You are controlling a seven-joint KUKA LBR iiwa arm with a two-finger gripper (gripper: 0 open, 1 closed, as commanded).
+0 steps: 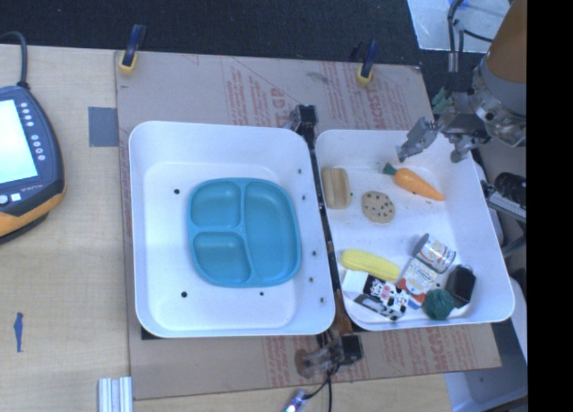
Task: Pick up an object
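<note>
Beneath my arm: two white bins (143, 222), side by side. Left bin: one blue divided plate (243, 231). Right bin: one carrot (417, 183), one cookie (379, 207), one bread slice (336, 187), one corn cob (371, 263), one small can (435, 253).

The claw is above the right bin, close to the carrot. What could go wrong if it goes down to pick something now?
1. The claw is open above the far edge of the right bin; descending there, a finger could hit the rim.
2. The carrot lies at a slant and looks smooth; it may roll or slip out.
3. Near the front, the corn, the can and other small items crowd together, so a grasp there may push the neighbours.
</note>
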